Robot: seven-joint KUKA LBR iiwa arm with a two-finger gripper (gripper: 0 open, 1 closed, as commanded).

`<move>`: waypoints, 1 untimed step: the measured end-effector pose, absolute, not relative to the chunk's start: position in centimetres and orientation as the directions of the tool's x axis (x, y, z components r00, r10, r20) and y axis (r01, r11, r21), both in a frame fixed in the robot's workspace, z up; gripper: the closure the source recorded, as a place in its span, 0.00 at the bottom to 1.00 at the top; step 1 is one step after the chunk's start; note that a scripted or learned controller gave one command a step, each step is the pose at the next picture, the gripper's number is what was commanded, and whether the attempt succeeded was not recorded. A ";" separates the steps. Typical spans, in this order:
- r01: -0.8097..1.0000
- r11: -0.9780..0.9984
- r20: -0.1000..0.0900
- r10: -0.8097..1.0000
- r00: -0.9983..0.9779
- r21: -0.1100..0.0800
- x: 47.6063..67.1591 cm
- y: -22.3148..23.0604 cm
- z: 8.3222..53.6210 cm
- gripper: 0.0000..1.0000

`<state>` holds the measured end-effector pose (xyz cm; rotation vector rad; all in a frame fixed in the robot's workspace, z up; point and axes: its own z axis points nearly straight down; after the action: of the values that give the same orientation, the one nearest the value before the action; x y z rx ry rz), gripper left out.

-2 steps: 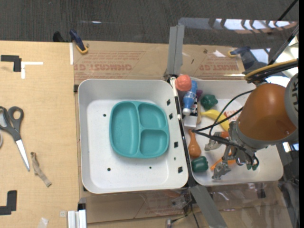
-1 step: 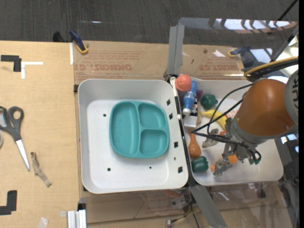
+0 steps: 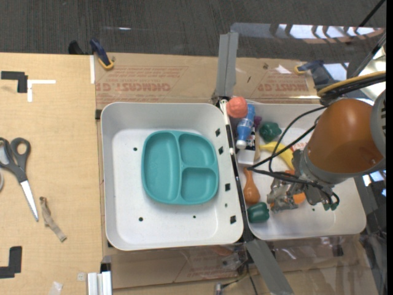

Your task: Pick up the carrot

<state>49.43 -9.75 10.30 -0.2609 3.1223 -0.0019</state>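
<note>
Cardboard covers the counter under two white bins. Over the right bin the claw hangs low, mostly hidden by the arm's orange band; whether it is clenched or released I cannot tell. An orange bit, likely the carrot, shows just beside it, too covered to read its axis. The left bin holds a teal tray
</note>
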 end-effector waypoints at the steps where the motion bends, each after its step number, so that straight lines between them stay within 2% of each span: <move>1: 0.033 0.999 -0.003 0.033 -0.999 0.001 48.4 -6.3 19.2 1.00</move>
<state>48.40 -6.25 19.18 0.0524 3.1383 0.0008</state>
